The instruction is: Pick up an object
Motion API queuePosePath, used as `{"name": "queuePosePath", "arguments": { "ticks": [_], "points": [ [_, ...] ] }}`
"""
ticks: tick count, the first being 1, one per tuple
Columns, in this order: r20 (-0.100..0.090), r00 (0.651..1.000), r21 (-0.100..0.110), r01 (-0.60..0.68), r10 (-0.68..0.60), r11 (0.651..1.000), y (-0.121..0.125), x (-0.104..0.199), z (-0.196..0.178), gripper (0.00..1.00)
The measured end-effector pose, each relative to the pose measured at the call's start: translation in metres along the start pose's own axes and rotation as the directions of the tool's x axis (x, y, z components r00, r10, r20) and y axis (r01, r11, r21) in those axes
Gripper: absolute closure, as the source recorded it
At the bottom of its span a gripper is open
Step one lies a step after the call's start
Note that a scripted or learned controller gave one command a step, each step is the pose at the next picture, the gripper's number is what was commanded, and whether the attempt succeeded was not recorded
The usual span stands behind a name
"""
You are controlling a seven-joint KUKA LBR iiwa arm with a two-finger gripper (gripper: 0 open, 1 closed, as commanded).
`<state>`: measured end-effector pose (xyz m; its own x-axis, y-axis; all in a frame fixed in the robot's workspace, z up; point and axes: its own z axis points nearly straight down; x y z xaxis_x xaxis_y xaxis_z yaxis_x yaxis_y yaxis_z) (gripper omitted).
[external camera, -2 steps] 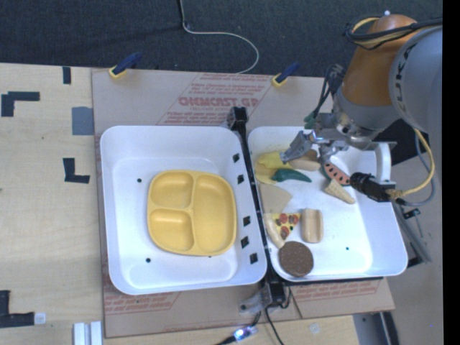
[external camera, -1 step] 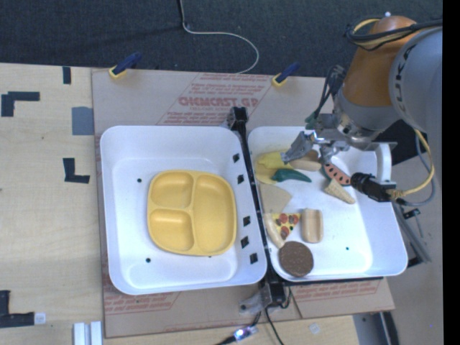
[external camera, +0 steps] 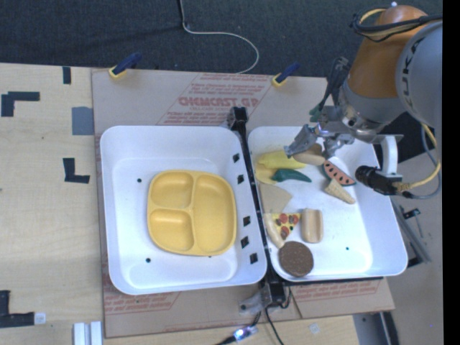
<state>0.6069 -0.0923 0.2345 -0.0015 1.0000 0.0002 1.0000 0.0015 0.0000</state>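
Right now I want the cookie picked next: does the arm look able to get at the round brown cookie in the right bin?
Probably yes. The cookie lies flat near the front edge of the right bin with nothing over it; the pincer hovers at the bin's far side, above the banana.

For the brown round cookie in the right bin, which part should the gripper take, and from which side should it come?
Probably from straight above, closing across the brown round cookie along the line parallel to the bin's near wall. It lies flat in the near part of the right bin, so only its rim offers a hold. The pizza slice and the tan bread piece crowd its far edge, and the wall runs close beside its near edge.
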Motion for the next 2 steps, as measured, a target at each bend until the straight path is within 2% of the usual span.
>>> {"name": "queuePosePath", "arguments": {
  "ticks": [1, 2],
  "points": [
    [0.001, 1.000, 0.002, 0.000, 0.000, 1.000, 0.010, 0.002, 0.007, 1.00],
    [0.002, 1.000, 0.003, -0.002, 0.002, 1.000, -0.005, -0.009, 0.007, 1.00]
  ]
}}
